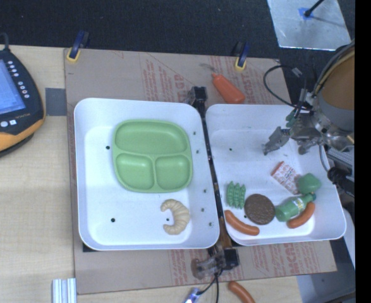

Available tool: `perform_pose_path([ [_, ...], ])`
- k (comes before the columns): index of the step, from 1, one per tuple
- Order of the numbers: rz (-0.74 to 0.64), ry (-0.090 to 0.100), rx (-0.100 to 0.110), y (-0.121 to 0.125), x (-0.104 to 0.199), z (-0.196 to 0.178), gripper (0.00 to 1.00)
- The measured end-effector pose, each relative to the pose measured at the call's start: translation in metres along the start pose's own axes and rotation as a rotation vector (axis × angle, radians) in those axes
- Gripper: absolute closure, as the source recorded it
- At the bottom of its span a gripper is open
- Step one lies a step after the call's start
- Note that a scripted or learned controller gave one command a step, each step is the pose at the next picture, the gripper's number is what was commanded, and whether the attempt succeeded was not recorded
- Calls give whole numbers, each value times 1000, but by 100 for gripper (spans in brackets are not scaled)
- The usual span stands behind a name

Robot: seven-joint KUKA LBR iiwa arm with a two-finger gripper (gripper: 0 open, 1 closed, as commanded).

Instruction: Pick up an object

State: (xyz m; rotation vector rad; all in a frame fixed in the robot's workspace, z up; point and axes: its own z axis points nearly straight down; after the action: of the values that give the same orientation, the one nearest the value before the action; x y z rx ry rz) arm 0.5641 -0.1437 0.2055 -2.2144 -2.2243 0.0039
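Sausage (241,223) lies nearest; gripper (289,141), fingers spread and empty, should descend squarely over one item (avoid clutter).

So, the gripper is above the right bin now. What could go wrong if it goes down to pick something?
1. The gripper hangs over bare floor of the right bin, apart from the toys, so closing here would likely catch nothing.
2. The brown cookie, green bottle and sausages lie crowded along the near wall; a grasp there may push neighbours or take two at once.
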Motion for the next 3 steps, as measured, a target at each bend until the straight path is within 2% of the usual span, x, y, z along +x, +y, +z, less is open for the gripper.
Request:
perform_pose_path([
  [1,0,-1,2,-58,-69,115,0],
  [2,1,0,-2,47,-68,113,0],
  [3,2,-1,-3,11,-69,30,0],
])
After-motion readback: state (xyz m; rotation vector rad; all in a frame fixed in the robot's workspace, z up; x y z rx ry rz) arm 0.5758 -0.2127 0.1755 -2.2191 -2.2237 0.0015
